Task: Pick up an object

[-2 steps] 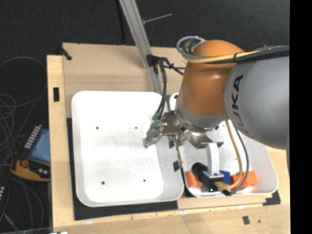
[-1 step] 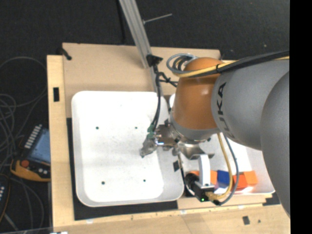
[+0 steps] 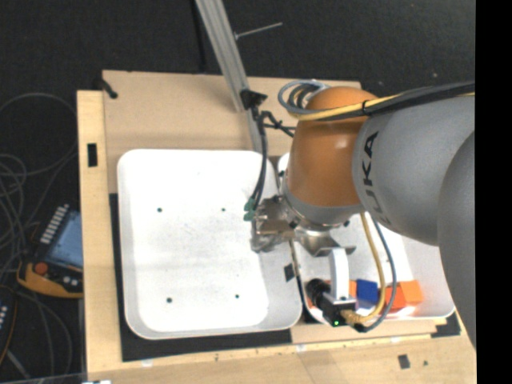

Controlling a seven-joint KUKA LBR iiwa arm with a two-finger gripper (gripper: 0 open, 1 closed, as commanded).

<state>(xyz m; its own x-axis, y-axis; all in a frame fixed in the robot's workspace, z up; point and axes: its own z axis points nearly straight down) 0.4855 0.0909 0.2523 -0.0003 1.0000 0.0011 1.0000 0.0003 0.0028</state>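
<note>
A blue block [image 3: 366, 292] is lying in the right bin [image 3: 418, 256], below and to the right of the gripper [image 3: 268, 229] as the camera sees it, well apart from it. It is looking smooth, flat-faced and square-cornered. Cables are crossing over it, so its long axis cannot be told. Just beside it, farther from the gripper, an orange block [image 3: 406, 293] is lying with similar flat faces; the arm [image 3: 416, 166] is covering its upper part, so its length and heading are also unclear. The two together are forming a short row running away from the gripper toward the right.

The gripper itself is a dull metal cluster hanging over the right margin of the left bin [image 3: 192, 214]. Whether it is open or closed cannot be told from this angle, and nothing is showing in its grasp. Just below it a small black piece [image 3: 289, 272] is sitting against the white plastic; its nature is unclear.

To the gripper's left, the left bin is spreading out as a shallow white tray with rounded corners and four small dark dots. Above the gripper, the glossy orange band [image 3: 324, 150] is rounding into the matte grey arm. Both bins are resting on a pale wooden bench [image 3: 176, 110]. A ribbed metal rail [image 3: 220, 38] is slanting away beyond the gripper.
</note>
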